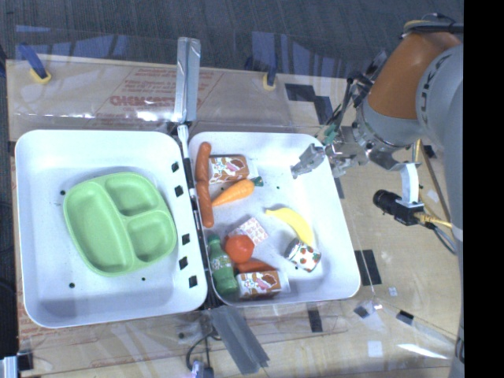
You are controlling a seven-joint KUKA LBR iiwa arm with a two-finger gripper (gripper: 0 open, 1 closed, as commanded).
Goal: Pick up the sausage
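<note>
Nearest the camera, along the bottom wall of the right-hand shallow white plastic bin (346,278), a small printed juice carton with a red-brown label (259,283) lies flat, with a dark green bottle-shaped toy (220,265) touching it at its nine o'clock side against the left wall. Just above them sits a round red plastic tomato (239,247), and at its one o'clock a small red-and-white checked packet (253,230). At three o'clock from the tomato, a small white printed cup lying on its side (303,257) rests just under the lower end of a curved yellow plastic banana (293,224). The left-hand shallow white bin (47,290) holds a light green three-compartment plastic tray (118,223), tilted, about in its middle. Farther back in the right bin, an orange plastic carrot (233,194) lies slantwise, its thick end touching a long reddish-brown plastic sausage (205,183) that lies lengthwise along the left wall, from roughly the bin's nine o'clock up toward eleven o'clock. A second printed carton with a brown label (228,167) lies just beside the sausage's upper half. Over the bin's right rim, at about two o'clock, hangs the grey two-finger gripper (305,164), well apart from the sausage; whether its fingers are spread or closed cannot be told. Behind it rises the grey arm with its orange band (405,77).
</note>
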